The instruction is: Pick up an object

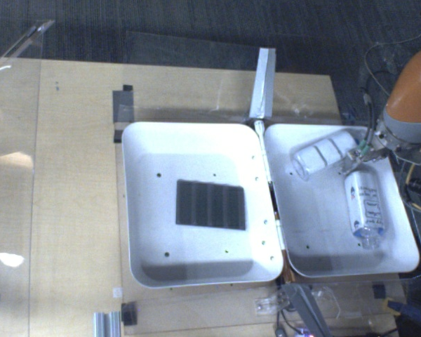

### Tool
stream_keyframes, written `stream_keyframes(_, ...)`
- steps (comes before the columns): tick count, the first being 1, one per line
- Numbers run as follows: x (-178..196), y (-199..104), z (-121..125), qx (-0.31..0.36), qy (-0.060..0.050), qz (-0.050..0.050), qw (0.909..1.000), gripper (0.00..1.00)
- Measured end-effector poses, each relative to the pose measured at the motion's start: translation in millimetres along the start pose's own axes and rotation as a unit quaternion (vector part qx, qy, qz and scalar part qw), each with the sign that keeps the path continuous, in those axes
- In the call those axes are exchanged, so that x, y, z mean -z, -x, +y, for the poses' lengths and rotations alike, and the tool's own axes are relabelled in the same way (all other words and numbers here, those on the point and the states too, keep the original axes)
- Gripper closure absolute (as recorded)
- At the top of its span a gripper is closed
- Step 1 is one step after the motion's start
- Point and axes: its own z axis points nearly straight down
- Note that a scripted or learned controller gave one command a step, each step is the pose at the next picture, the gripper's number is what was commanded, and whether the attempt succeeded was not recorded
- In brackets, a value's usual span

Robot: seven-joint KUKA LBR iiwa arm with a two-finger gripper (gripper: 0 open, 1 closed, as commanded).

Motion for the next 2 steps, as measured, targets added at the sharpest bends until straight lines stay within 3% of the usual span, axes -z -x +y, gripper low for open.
stream_keyframes(1,81,-43,22,0.056,0.026,-0.006,0.9981,1.00)
stream_keyframes(2,114,-80,60,0.063,0.026,-0.006,0.9977,1.00)
